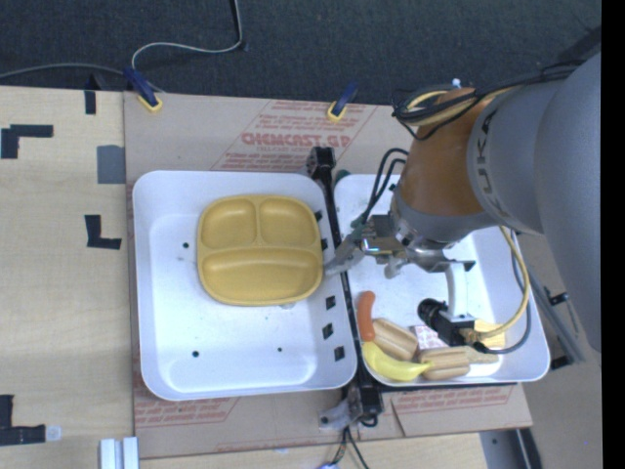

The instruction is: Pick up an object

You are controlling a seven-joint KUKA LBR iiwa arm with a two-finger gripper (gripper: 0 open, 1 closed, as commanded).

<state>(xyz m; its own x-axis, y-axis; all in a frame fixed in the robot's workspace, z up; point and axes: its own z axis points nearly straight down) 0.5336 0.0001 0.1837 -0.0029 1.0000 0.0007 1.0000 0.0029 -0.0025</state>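
On the cardboard sheet under the bins I can read red print, "CHEMCAST GP", w/ smaller lines below it too blurred to make out. Grey letters run down the arm near the orange band; looks like "KUKA", partly cut off.

Left bin holds a yellow divided plate, three compartments, lying flat toward the bin's far side. Right bin has the food items bunched at its near edge: an orange carrot by the divider, a banana along the near rim, two tan bread rolls touching it, plus a small pink-white packet between the rolls.

End effector sits over the far-left part of the right bin, just beside the black divider strip; from this angle I cannot tell if it's spread or pinched, the wrist covers it. The arm's bulk blocks much of the right bin. Yellow and black cables loop down toward the rolls.

Two blue-yellow clamps pin the cardboard at the far edge of the counter. Black tape marks on the counter's left.
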